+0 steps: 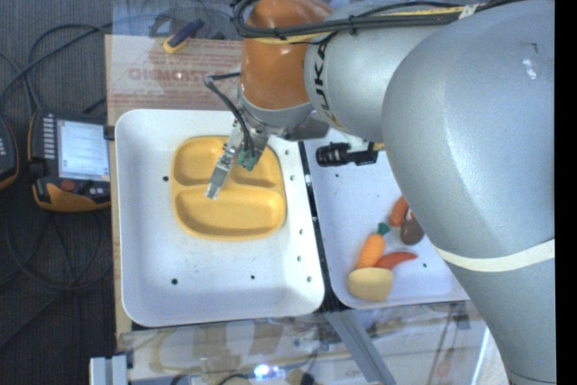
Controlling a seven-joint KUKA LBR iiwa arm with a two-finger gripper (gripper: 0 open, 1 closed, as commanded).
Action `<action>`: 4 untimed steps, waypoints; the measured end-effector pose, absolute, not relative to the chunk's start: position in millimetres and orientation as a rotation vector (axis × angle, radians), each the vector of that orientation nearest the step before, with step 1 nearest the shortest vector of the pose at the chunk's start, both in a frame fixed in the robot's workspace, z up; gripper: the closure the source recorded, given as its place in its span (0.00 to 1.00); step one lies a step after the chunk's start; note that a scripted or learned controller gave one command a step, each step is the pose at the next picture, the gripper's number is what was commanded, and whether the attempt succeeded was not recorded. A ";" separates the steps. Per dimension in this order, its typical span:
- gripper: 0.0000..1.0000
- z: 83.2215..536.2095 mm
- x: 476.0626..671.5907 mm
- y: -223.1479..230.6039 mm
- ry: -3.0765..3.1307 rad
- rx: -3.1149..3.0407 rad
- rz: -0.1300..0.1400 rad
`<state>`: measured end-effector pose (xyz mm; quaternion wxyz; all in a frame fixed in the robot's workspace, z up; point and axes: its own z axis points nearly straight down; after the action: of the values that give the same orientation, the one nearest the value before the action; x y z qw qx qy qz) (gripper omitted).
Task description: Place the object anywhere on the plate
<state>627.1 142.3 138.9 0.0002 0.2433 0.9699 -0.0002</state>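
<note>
A yellow divided plate (230, 207) lies in the left white bin (149, 275). My gripper (233, 169) hangs low over the plate's upper right part, below the orange band of the arm (275, 50). A small green object (248, 160) shows at the gripper's tip, over the plate's far right compartment. The slant of the view hides whether it is gripped, resting on the plate or hanging above it.
The right bin (347, 194) holds a carrot (370, 250), a red pepper-like piece (395, 260), a pale yellow round item (370, 284) and a brown piece (410, 232) near its front right. The big grey arm covers much of that bin. A handheld pendant (77, 160) lies left of the bins.
</note>
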 end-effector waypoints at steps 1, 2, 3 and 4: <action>0.00 111.4 647.0 107.1 3.036 0.810 -0.001; 0.00 140.1 660.0 103.4 2.796 1.430 -0.005; 1.00 149.0 660.3 101.9 2.792 1.428 -0.014; 0.00 149.0 660.4 101.4 2.791 1.428 -0.016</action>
<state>660.4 101.4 149.0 0.0033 0.4555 0.8902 -0.0051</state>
